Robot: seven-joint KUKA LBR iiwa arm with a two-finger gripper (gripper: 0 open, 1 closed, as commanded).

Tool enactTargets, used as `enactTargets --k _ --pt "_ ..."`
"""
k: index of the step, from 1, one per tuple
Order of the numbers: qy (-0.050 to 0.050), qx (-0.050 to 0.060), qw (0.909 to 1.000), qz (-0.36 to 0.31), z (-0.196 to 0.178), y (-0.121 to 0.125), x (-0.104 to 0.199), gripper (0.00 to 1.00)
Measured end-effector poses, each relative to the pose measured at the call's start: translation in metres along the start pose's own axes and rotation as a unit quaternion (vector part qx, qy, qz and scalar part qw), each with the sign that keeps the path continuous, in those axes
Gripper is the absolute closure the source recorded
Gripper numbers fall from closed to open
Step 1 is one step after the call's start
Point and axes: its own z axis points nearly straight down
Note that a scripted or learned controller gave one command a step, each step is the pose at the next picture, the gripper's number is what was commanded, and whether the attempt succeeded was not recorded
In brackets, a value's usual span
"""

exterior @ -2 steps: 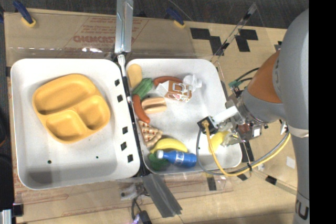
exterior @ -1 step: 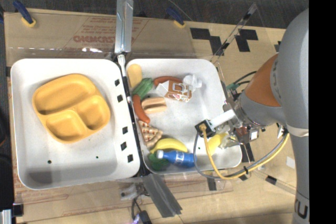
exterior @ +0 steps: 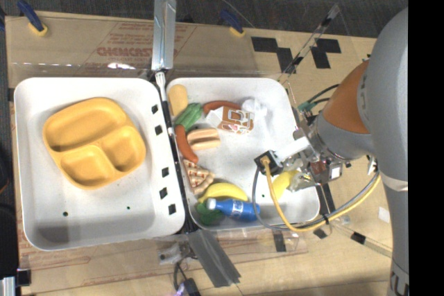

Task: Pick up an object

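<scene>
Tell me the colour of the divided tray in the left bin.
Yellow-orange, plain with no pattern; the divided tray shows best in the camera view.

— Are we reading anything on the bench? 
— We are making out faint red print on the cardboard sheet [exterior: 132,41] lying behind the bins, well away from the fingers and across the left bin [exterior: 28,149] from them. Its largest line is looking like "CHEMCAST", though we are not certain of the letters. 
— And the smaller red lines above it? 
— We are finding those too blurred to read. 
— Anything nearer the fingers? 
— We are seeing a small packet [exterior: 236,121] with a red and white label in the right bin [exterior: 277,90], but its printing is staying illegible to us.
</scene>
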Motion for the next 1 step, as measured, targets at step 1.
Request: enactTargets --k 1 --pt "-0.003 0.001 1.0000 0.000 0.0279 0.0165 -0.0048 1.00"
